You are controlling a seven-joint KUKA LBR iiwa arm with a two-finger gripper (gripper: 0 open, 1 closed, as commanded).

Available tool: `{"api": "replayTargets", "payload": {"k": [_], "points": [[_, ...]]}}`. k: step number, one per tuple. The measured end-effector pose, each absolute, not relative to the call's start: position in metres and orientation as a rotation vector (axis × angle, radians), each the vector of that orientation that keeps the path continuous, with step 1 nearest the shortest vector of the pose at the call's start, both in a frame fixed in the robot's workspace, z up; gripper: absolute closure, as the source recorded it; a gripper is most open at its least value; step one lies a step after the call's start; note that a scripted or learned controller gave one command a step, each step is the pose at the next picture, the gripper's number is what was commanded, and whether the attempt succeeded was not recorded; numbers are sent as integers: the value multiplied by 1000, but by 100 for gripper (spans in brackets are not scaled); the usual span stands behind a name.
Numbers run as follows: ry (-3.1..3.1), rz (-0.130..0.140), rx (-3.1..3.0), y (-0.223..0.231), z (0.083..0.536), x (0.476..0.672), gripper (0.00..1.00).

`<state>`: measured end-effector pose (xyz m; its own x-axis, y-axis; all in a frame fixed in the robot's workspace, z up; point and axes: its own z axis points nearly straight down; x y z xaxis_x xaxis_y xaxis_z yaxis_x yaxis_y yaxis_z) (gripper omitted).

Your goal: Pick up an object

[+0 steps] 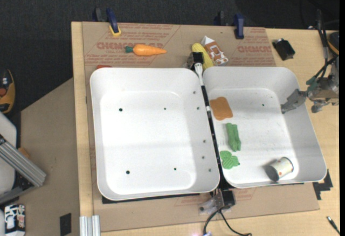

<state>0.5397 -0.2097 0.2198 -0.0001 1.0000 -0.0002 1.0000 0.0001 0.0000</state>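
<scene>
Scene: two shallow white bins side by side on a bench topped with brown printed cardboard, seen from above at a slant; dark carpet beyond the far edge.

My gripper (294, 101): it reaches in from the right, over the right rim of the right bin (302, 122); a grey part of it juts in over the bin's floor; whether it is clenched or released I cannot tell at this size; nothing shows in its grasp.

Right bin, near the divider: an orange-brown flat piece (220, 108) lies just beside the left wall; below it a long green toy (233, 137); below that a smaller bright green toy (230, 161), close to the first but apart from it.

Right bin, near corner: a small white and grey cylinder (280, 168) lies on its side, well apart from my gripper and from the green pieces.

Left bin (97, 122): white floor marked by a few small dark dots.

Beyond the bins: a toy carrot (146, 50) lies on the cardboard behind the left bin; a yellow item (198, 51) and a white and brown packet (214, 53) sit together behind the gap between the bins, just beside a black clip (197, 61).

Far edge: two blue and yellow clamps (113, 23) (237, 25) hold the cardboard down.

Right of the bench: a small black block (283, 49) rests on the bench surface.
</scene>
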Motion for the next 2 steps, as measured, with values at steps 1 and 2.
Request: {"api": "replayTargets", "payload": {"k": [1,2], "points": [[2220,2,2216,-224,225,581,0],[2221,2,2214,-223,235,581,100]]}}
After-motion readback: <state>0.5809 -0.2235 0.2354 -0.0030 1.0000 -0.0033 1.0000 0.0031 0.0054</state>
